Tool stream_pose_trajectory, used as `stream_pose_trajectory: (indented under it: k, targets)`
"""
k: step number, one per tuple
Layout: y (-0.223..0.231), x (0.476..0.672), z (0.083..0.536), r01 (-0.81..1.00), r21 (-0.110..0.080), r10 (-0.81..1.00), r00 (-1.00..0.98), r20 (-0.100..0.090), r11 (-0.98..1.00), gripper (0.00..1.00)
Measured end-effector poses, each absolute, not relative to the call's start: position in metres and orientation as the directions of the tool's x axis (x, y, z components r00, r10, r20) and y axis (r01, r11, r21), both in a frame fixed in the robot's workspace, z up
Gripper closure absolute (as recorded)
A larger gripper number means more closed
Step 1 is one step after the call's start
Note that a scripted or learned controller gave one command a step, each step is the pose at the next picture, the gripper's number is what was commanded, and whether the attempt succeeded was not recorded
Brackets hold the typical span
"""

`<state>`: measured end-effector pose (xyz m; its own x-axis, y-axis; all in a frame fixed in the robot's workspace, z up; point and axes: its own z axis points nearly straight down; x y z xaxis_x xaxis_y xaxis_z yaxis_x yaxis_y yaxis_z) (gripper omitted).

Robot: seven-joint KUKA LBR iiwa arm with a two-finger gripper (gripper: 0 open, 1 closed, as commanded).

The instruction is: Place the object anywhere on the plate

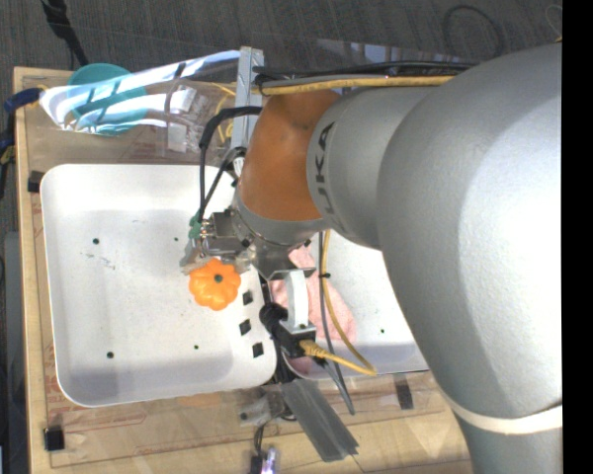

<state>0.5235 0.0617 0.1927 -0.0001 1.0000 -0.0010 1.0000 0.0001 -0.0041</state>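
Camera view, fixed above the bench and looking down at a slant: we record the following.

1. Arm. We see the grey arm reaching in from the right and covering much of the right bin. Its orange band sits above the wrist, over the divide between the two bins.

2. Gripper. We locate the gripper below the wrist, over the right-hand part of the left bin. The wrist hardware and cabling mask its working end, so we cannot tell how the pincer stands, whether wide, narrow or closed on anything.

3. Task object. We identify the object as a small orange pumpkin with a dark stem spot on top. It appears directly beneath the gripper body, touching or just beside it in this view. We cannot tell whether it is gripped or rests on the bin floor.

4. Plate. We see a pink plate in the right bin, mostly hidden behind the arm and the cables. The pumpkin is near it, on the other side of the bin divide, and not on it.

5. Surroundings. We note a teal bowl and a clear plastic sheet on the bench beyond the left bin, and a yellow cable running along the wrist.
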Motion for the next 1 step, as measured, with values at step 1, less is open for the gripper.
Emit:
stream_pose_trajectory:
  k: [1]
  targets:
    - [0.1921, 0.5228, 0.2294, 0.997, -0.006, 0.997, 0.077, -0.001, -0.077, 1.0]
